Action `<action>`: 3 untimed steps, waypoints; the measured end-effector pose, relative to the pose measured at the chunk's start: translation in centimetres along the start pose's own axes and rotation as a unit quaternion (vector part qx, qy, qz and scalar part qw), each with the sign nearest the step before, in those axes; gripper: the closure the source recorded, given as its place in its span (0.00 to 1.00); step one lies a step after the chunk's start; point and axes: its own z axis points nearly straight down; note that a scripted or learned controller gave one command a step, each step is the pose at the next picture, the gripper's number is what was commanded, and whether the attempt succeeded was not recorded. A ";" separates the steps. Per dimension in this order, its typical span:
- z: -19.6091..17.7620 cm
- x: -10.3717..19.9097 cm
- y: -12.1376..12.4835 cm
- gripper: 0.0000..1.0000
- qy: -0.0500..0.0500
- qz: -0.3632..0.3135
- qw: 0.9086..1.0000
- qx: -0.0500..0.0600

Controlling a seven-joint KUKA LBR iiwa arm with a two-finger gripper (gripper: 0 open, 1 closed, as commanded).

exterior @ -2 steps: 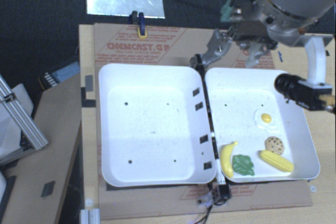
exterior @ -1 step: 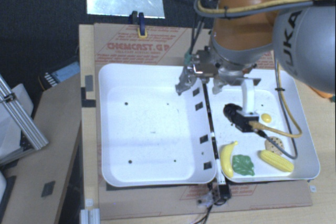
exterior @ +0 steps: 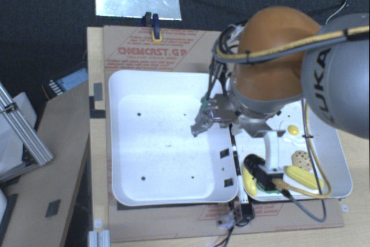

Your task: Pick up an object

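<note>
1. Nearest the camera, at the front of the right bin (exterior: 341, 182), lie the candidates: a yellow banana-like piece (exterior: 250, 181), a corn cob (exterior: 302, 175), a round cookie (exterior: 300, 158) and a fried-egg toy (exterior: 292, 131).
2. Farther back, the gripper (exterior: 202, 121) hangs over the right part of the left bin (exterior: 133, 84), near the divide; whether it is open or closed I cannot tell, and nothing shows in its grasp.
3. The pick looks not yet begun: the arm (exterior: 277, 61) must cross to the right bin and descend on one object.
</note>
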 end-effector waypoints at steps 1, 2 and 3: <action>21.7 0.6 0.4 0.00 0.000 0.001 1.000 -0.003; 20.9 4.0 8.7 0.00 0.001 -0.001 1.000 -0.007; 20.8 5.6 19.1 0.00 0.001 -0.001 1.000 -0.009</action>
